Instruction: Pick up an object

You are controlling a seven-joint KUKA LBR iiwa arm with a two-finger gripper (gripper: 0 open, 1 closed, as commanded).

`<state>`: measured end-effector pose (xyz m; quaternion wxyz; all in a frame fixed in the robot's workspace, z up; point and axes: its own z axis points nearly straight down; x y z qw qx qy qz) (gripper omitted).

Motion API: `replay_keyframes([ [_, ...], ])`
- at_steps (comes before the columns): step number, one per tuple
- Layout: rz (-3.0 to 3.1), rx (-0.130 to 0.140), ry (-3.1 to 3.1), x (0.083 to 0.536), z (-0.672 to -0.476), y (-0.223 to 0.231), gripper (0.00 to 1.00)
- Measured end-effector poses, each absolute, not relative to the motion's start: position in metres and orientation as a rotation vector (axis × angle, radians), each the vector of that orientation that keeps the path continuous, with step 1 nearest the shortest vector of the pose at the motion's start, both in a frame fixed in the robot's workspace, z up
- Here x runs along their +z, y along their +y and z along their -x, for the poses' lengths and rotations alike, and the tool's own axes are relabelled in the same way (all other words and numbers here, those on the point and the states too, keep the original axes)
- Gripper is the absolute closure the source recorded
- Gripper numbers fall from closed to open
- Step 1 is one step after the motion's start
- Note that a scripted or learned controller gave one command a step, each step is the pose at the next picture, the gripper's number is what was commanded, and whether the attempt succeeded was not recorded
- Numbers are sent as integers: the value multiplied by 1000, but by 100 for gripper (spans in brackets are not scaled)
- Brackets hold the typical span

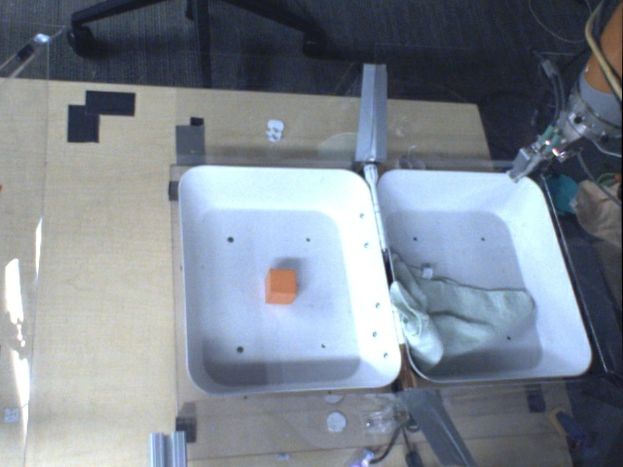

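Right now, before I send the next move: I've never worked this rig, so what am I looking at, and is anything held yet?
You are looking down at a slant from one fixed camera above a wooden bench. Two shallow white bins sit side by side on it. The left bin holds a small orange cube near its middle. The right bin holds a crumpled pale cloth along its near-left side. The machine is a robot arm coming in at the upper right; its gripper sits over the right bin's far right corner, away from both things. Nothing is seen between its fingers, so nothing is picked up yet.
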<state>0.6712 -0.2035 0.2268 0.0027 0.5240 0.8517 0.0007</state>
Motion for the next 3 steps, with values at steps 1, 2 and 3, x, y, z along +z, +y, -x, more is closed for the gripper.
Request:
replay_keyframes([
  [1, -1311, 2, 2850, 229, -671, -205, 100],
  [2, -992, 3, 2977, 187, -667, -205, 100],
  [3, -990, 6, 2971, 198, -669, -204, 100],
])
